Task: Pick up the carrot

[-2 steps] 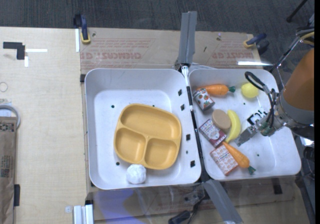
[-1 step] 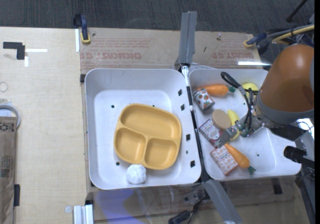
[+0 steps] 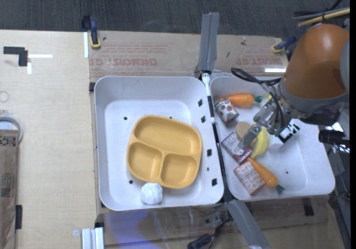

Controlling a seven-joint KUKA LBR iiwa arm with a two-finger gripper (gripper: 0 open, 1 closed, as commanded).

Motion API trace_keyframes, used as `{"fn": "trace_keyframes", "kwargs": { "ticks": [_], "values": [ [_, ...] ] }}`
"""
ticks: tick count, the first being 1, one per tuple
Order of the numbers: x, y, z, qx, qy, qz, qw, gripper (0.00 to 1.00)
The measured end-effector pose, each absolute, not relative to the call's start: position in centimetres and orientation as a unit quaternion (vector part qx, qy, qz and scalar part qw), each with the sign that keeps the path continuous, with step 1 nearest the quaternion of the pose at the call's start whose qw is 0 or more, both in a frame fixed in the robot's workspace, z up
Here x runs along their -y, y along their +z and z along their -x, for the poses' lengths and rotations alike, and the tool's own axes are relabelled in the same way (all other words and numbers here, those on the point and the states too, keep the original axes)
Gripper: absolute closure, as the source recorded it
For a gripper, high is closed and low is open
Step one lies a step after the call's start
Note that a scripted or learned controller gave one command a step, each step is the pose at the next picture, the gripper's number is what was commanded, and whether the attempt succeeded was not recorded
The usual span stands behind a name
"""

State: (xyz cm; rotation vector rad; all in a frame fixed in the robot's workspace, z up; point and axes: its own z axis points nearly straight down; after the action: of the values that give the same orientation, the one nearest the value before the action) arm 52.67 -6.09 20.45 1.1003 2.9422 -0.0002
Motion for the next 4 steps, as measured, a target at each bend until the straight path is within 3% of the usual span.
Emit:
{"fn": "trace_keyframes", "kwargs": {
  "ticks": [1,2,3,4],
  "values": [
    [14.4,16.3,-62.0,-0.973,0.0001,-0.229,0.001,0.0],
    [11.9,11.6,-64.1,-1.0,0.0008,-0.015,0.001,0.0],
    [11.9,12.6,-64.2,-1.0,0.0017,-0.018,0.003,1.0],
    [14.1,19.0,-64.4,-0.999,0.0004,-0.033,0.003,1.0]
  ]
}}
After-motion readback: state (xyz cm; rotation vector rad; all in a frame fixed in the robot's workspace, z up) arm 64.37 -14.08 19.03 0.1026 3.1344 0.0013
